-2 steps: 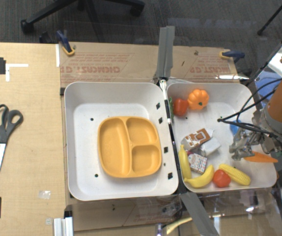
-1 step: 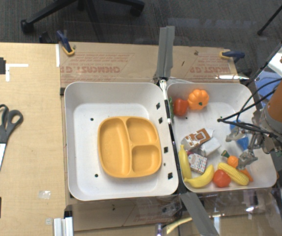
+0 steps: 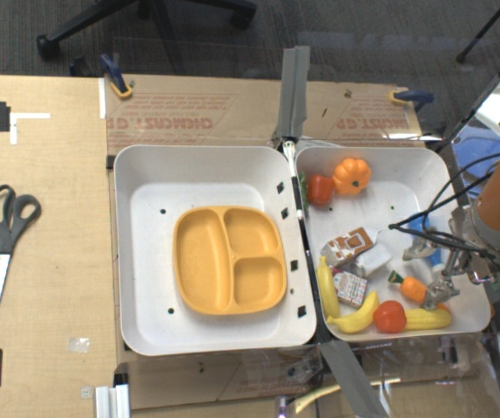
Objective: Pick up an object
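- Your gripper sits low over the near right part of the right bin, reached in from the right, where the toy food is crowded together. That looks like a descent toward a pick.
- You cannot tell from this view whether the gripper is spread or closed; its metal parts blur into the clutter, and nothing is plainly caught in it. I would judge the pick not yet made.
- The likeliest target is the small orange carrot-like piece, just beside the gripper on its left.
- A red tomato lies near that, against the bin's near wall, with a yellow corn-like piece to its right and a curved banana to its left. All look like smooth moulded plastic, and the rounded ones may roll or slip from a pinch.
- A second long yellow piece runs along the bin's left wall.
- Two small printed cartons, one brown and white and one with a red pattern, and a white block lie in the middle; their flat faces should be easier to grip.
- At the far end sit a ribbed orange pumpkin and a red pepper, well apart from the gripper.
- The left bin holds a yellow divided plate with three compartments, glossy and rounded at the corners.
- Scissors lie on the bench at far left, away from the work.
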Tool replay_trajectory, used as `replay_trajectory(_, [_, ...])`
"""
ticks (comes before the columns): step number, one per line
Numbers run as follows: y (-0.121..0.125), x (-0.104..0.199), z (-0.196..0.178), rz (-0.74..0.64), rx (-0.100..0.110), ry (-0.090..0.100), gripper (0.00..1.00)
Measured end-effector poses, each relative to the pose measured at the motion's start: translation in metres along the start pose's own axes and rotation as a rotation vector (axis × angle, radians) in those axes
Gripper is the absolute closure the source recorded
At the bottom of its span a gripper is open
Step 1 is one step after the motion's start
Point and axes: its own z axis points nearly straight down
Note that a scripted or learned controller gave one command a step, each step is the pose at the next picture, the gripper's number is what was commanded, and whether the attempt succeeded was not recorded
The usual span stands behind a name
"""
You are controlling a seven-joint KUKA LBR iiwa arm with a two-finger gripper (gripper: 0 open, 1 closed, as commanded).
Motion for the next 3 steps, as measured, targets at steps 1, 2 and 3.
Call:
replay_trajectory(1, [0.062,-0.003,0.0,0.062,-0.003,-0.002,0.0])
replay_trajectory(2, [0.101,-0.064,0.004,0.211,-0.004,0.014,0.0])
replay_trajectory(3, [-0.01,-0.104,-0.03,0.27,-0.002,0.01,0.0])
